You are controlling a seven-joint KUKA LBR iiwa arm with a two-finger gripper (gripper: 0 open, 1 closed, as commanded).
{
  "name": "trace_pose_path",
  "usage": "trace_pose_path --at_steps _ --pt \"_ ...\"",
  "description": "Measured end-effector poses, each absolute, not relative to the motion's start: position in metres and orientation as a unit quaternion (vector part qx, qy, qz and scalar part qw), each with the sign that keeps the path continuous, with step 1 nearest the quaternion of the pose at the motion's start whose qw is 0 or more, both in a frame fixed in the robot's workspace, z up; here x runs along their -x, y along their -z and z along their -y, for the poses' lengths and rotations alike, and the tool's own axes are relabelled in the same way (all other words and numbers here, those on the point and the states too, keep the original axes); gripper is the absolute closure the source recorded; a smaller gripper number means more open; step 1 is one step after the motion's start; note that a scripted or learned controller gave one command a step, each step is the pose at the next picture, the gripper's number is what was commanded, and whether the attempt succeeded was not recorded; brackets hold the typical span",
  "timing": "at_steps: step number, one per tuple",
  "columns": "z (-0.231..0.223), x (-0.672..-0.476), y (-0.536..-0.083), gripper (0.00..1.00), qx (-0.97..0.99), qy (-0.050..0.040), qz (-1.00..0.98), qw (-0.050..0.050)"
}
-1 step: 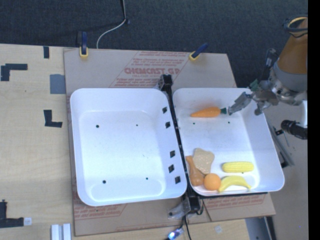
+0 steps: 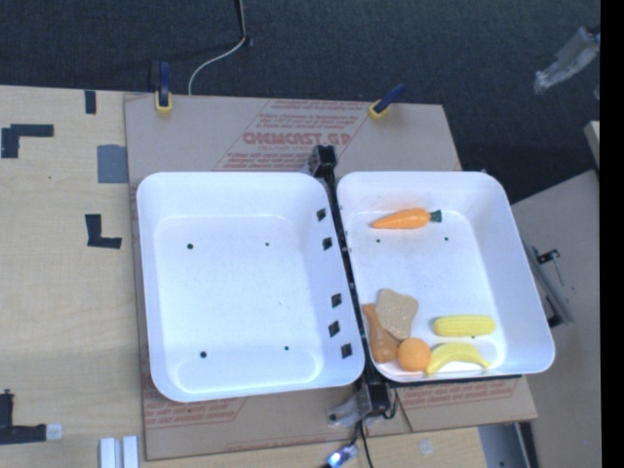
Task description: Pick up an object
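Since the carrot (image 2: 400, 219) lies alone near the right bin's (image 2: 507, 213) far wall, it's probably grabbed easiest. Bread (image 2: 397, 311), orange (image 2: 413, 355), corn (image 2: 463, 326) and banana (image 2: 456, 360) are bunched together, so a slip there seems likely. Gripper (image 2: 565, 61): state can't be told.

A single fixed camera hangs above the pale wooden bench (image 2: 58, 291) and looks down at a slant, far enough off to take in both shallow white plastic bins (image 2: 234, 291) whole. The bins sit just below centre, the dark carpeted floor (image 2: 390, 27) runs from 10 to 2 o'clock, and brown cardboard sheeting (image 2: 283, 135) lies under them.
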State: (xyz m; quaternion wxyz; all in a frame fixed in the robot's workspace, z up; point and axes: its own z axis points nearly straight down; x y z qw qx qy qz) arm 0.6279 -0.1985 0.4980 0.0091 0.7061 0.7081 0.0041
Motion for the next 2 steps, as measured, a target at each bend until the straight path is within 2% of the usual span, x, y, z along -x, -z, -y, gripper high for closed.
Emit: trace_pose_path --at_steps 1,2 --pt "0.199 -0.628 -0.497 1.00 -0.707 0.0010 -0.708 0.002" --pt "0.155 -0.641 -0.537 1.00 -0.706 -0.0010 -0.709 0.002"
